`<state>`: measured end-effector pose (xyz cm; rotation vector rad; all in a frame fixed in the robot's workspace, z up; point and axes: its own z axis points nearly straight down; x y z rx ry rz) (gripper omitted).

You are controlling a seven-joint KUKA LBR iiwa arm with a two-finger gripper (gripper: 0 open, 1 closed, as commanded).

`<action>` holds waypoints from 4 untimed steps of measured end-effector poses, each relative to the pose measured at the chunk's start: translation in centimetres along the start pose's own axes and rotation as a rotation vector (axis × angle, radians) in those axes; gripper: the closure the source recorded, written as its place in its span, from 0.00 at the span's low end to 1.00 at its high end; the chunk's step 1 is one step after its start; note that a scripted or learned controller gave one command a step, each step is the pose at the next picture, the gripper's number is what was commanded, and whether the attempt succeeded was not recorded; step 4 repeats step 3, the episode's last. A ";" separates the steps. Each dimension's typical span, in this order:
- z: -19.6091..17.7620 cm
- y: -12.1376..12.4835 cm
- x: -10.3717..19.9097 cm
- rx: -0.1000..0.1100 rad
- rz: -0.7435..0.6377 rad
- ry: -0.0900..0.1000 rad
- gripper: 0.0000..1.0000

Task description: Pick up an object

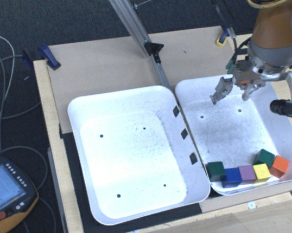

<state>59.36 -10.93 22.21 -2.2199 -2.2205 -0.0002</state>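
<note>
Several small blocks lie in a row along the front edge of the right bin: a dark green one, a blue one, a purple one, a yellow one, an orange one and another green one behind them. My gripper hangs over the back of that bin, well behind the blocks. Its two fingers are spread apart with nothing between them.
The left bin sits beside the right one, its white floor speckled with dark dots. A metal pole slants down to the seam between the bins. A teach pendant and cables lie at the far left.
</note>
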 end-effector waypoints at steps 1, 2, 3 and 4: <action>0.3 -3.8 -0.2 0.003 0.001 0.000 0.00; 2.4 3.6 4.1 -0.005 -0.007 0.000 0.00; 2.2 6.3 11.0 -0.004 -0.008 0.002 0.00; 2.2 6.3 11.0 -0.004 -0.008 0.002 0.00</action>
